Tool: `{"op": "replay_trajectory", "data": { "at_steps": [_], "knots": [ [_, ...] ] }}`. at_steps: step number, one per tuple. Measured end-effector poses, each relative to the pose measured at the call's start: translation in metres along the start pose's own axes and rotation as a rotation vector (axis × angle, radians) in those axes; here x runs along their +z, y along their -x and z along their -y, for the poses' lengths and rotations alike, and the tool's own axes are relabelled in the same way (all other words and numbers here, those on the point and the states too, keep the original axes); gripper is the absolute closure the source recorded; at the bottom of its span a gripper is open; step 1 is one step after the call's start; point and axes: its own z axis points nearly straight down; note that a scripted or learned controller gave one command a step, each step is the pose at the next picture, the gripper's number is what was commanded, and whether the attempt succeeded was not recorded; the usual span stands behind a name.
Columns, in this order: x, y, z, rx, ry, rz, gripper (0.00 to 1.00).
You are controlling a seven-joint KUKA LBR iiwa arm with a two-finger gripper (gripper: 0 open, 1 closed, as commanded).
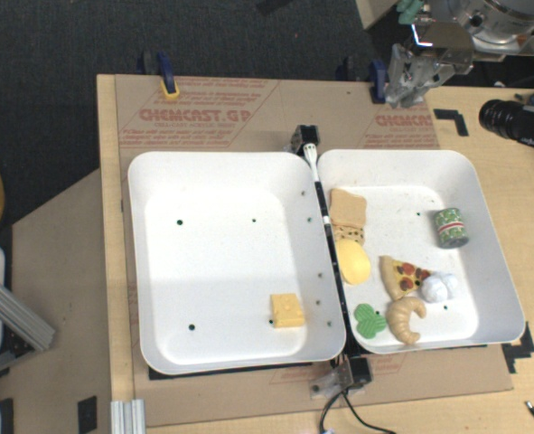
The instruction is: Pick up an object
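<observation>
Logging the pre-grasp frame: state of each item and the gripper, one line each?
gripper: raised beyond the bins' far edge, holding nothing
yellow cheese block: lying flat, alone in left bin
green can: on its side, right bin
croissant: lying beside the pizza slice
lemon: against the centre divider

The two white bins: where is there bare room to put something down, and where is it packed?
The left bin is bare nearly everywhere, with one yellow block near its front right corner. In the right bin, free floor lies between the bread slice and the green can. Its front is crowded: lemon, pizza slice, croissant.
</observation>
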Motion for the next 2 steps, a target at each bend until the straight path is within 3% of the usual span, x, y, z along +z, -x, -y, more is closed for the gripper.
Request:
{"op": "replay_trajectory", "data": {
  "at_steps": [1,2],
  "knots": [
    [0.040,-0.012,0.076,0.005,-0.029,0.001,1.00],
    [0.141,-0.054,0.098,0.003,-0.035,0.003,1.00]
  ]
}}
